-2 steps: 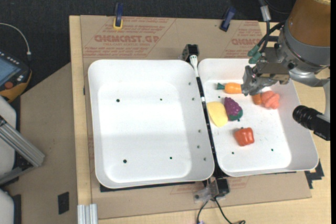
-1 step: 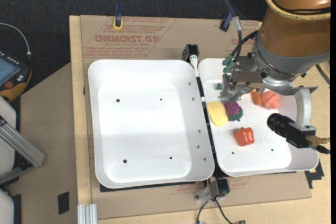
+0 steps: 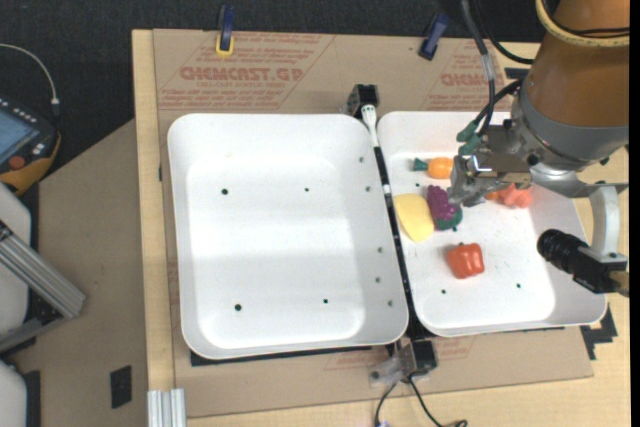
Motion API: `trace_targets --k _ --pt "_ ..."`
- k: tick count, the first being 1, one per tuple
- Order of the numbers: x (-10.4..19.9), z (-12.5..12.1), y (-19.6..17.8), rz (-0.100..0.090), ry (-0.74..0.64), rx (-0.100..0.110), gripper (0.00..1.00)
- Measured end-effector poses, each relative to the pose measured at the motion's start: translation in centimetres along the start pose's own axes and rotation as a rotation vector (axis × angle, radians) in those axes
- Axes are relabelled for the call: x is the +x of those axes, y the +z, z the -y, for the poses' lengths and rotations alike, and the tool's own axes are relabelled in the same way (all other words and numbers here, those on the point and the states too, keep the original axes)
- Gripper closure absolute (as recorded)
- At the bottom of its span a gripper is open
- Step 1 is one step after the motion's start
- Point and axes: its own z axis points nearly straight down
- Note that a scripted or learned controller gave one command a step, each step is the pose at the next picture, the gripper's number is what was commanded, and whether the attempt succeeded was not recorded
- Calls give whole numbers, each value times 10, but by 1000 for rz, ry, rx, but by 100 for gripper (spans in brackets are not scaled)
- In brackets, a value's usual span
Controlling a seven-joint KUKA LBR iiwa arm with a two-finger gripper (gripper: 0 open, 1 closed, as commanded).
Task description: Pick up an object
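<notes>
Fingers hide purple toy (partly).

Two white bins sat on a brown cardboard sheet printed with red lettering. The right bin held a yellow object, a purple one, a red one, and an orange one.
</notes>
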Motion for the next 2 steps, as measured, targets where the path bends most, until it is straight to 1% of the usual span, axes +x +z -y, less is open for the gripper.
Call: trace_targets --k 1,2 --pt "-50 0 19 -1 -1 -1 100" --pt "28 0 15 -2 -14 -5 100"
